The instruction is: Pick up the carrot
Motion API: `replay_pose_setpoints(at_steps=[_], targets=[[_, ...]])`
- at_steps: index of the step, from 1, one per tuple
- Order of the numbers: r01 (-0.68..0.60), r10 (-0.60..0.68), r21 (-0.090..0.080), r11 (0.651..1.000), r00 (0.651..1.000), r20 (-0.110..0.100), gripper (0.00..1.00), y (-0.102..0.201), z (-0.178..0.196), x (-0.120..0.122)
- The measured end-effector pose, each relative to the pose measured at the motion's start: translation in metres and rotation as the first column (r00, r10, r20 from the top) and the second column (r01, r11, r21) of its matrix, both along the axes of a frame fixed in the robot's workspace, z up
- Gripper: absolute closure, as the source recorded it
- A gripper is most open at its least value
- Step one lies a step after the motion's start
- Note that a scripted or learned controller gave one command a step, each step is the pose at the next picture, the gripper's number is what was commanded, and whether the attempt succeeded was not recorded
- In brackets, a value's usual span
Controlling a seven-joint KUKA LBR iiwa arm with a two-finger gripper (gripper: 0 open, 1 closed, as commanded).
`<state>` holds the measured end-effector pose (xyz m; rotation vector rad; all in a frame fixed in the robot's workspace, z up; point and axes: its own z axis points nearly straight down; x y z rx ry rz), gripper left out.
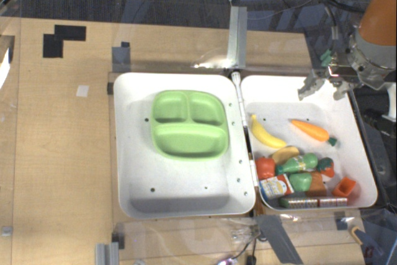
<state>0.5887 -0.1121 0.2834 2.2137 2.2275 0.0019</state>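
End effector open and empty at 12 o'clock of carrot; carrot lies slanted, so a misaligned descent risks knocking it toward banana.

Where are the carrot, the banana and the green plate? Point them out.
carrot (309,129), camera view, middle of its orange body
banana (267,136), camera view, middle of its curve
green plate (188,123), camera view, ridge between its compartments
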Motion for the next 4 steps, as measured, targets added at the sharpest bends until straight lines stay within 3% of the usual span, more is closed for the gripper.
replay_pose_setpoints(at_steps=[1, 2, 3, 4], targets=[[0.096, -0.096, 0.000, 0.995, 0.995, -0.002, 0.00, -0.060, -0.139, -0.031], [-0.001, 0.001, -0.003, 1.000, 1.000, 0.012, 0.00, -0.080, -0.194, -0.008], [-0.003, 0.003, 0.000, 1.000, 1.000, 0.014, 1.00, -0.078, -0.184, -0.006], [-0.148, 0.148, -0.001, 0.989, 0.989, 0.003, 1.00, 0.008, -0.075, -0.001]])
